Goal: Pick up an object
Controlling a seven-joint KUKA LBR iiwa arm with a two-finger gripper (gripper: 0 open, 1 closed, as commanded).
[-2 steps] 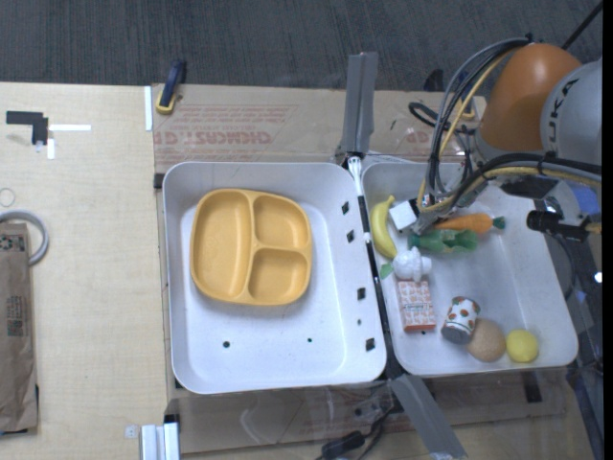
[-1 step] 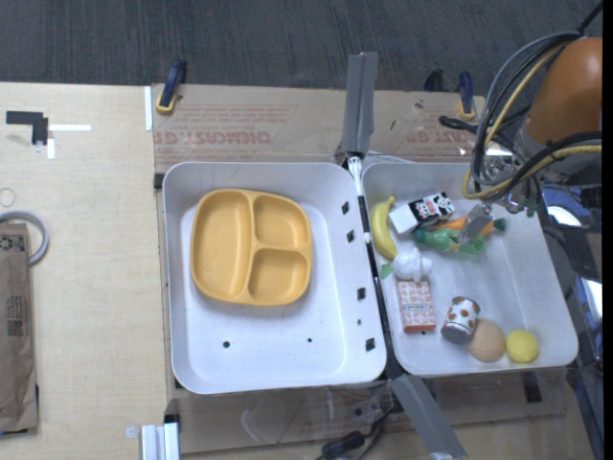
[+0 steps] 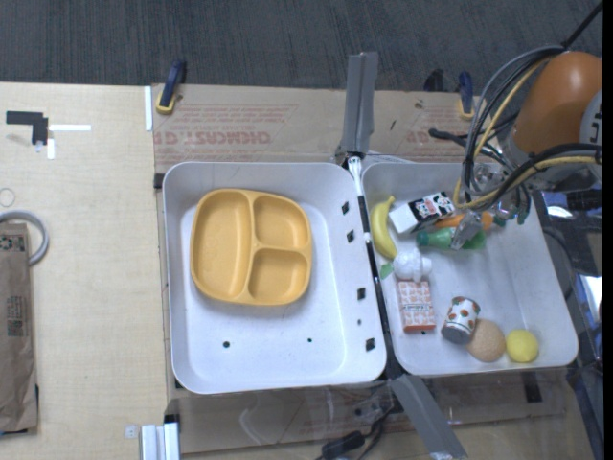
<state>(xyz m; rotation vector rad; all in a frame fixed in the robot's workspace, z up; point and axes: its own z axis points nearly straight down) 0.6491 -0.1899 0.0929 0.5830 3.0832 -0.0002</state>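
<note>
I have the gripper (image 3: 476,220) low in the right bin (image 3: 536,286), over a green and orange item (image 3: 448,237) beside the black-and-white box (image 3: 428,208). Cables hide the tip, so I cannot tell its state. Risk: the crowding box and banana (image 3: 382,228) get nudged, or the grasp slips off.

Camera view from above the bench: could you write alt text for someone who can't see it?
A grey robot arm reaches from the right into the right white bin, which holds a banana, a small carton, a yellow ball and other small items. The left white bin holds a yellow divided plate.
</note>
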